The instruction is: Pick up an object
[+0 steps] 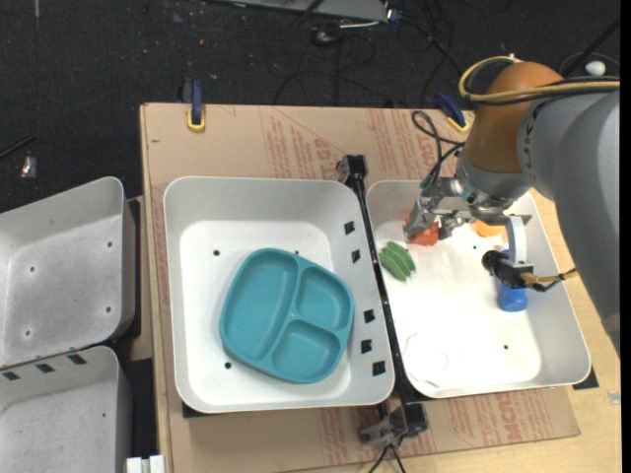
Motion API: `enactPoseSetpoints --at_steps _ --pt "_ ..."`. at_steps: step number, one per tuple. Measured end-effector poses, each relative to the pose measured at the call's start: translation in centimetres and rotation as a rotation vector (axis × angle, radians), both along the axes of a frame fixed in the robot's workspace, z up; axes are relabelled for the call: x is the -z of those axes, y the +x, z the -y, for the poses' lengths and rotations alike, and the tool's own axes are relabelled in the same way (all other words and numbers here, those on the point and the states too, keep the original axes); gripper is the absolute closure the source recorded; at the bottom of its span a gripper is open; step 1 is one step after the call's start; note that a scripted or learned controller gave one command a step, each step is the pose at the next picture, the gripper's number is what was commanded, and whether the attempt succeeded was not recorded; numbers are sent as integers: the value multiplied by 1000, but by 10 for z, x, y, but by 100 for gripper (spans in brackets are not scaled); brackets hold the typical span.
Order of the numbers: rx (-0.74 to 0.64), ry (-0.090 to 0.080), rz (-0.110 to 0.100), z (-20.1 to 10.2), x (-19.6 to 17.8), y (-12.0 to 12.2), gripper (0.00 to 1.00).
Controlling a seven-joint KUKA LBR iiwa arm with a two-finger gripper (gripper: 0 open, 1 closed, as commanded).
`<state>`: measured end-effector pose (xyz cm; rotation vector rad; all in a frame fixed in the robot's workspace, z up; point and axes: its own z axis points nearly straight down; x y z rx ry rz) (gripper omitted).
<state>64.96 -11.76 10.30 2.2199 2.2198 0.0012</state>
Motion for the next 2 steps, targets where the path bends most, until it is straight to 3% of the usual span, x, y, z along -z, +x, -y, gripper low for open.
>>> enactPoseSetpoints --at_steps 2 --pt "-4 0 5 -14 -106 6 100"
